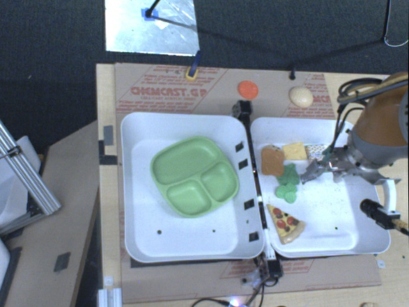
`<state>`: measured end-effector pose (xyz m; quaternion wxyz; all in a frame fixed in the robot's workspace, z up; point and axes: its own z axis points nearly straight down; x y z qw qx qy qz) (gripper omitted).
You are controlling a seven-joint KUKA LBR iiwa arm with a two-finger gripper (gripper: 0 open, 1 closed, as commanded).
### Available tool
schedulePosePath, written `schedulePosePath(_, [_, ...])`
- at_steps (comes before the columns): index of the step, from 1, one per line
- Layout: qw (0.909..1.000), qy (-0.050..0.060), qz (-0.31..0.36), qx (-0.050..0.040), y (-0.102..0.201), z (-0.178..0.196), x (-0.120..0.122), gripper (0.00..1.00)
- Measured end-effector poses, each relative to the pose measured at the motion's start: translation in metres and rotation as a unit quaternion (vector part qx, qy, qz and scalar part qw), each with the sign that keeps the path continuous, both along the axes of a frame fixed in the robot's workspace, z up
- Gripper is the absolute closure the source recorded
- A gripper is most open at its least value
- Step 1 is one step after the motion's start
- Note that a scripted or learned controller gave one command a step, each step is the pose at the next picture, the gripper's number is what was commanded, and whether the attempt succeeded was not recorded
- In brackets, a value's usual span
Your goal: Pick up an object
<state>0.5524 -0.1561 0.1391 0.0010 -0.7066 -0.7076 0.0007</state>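
Two white bins point(137, 190), "CHEMCAST" printed cardboard point(167, 89), end effector point(311, 171) grip state unclear

Dark carpet point(51, 56) surrounds the wooden bench point(108, 235). A shiny metal sheet point(152, 18) lies on the carpet behind the bench.

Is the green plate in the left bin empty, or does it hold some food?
Empty. The green plate lies flat in the left bin, and all three compartments show only bare green surface.
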Motion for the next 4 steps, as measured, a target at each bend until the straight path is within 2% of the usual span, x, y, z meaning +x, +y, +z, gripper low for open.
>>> schedulePosePath(1, [1.0000, -0.001, 0.000, 0.0001, 0.000, -0.052, 0.000, 0.00])
schedulePosePath(2, [1.0000, -0.003, 0.000, -0.0009, 0.000, -0.038, 0.002, 1.00])
schedulePosePath(4, [1.0000, -0.004, 0.002, -0.0011, -0.001, 0.080, 0.008, 1.00])
